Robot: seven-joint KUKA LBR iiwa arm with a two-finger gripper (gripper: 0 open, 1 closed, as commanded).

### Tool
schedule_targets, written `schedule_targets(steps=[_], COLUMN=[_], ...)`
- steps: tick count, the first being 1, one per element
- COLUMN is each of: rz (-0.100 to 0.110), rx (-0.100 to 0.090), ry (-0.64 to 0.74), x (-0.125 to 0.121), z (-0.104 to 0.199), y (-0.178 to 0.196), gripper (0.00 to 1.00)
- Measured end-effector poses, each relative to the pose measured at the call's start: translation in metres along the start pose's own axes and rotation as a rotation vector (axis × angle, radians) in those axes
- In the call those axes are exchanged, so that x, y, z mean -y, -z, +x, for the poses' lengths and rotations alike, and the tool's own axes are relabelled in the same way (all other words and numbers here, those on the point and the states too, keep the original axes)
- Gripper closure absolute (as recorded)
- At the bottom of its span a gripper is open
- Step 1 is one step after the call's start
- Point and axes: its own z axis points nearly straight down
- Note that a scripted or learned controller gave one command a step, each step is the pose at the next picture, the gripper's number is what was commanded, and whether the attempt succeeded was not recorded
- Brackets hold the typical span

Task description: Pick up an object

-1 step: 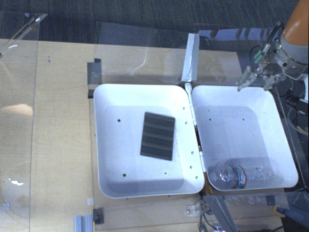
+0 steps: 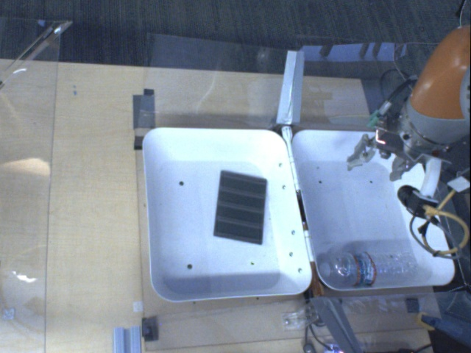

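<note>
You see two shallow white bins side by side on the wooden bench: the left bin (image 2: pixel 158 219) and the right bin (image 2: pixel 331 219), with a grey metal divider bar (image 2: pixel 291 87) rising from the gap between them at the far edge. In the left bin lies a dark ribbed rectangular block (image 2: pixel 241 206), flat on the floor near the middle, tilted a little from the bin's sides and clear of every wall. In the right bin a clear plastic bottle (image 2: pixel 364 268) lies on its side along the near wall, its blue and red label toward the left end. The arm comes in from the right, its orange band (image 2: pixel 445 79) above the right bin's far right corner. Below it the gripper (image 2: pixel 383 153) hangs over the far right part of the right bin, well apart from the bottle and farther still from the block. Its two fingers (image 2: pixel 359 153) stand spread, with bare bin floor showing between them and nothing gripped. Black cables (image 2: pixel 430 215) loop down beside the wrist over the bin's right edge. A sheet of clear plastic covers the bench at your left.
</note>
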Motion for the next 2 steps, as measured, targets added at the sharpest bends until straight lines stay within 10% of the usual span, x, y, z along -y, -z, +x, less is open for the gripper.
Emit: schedule_targets(steps=[1,2], rz=[-0.003,-0.01], rx=[0.002,-0.002], ry=[-0.048,-0.067], x=[-0.001,0.054], z=[-0.083,-0.037], y=[0.017,-0.135], gripper=[0.0,0.0])
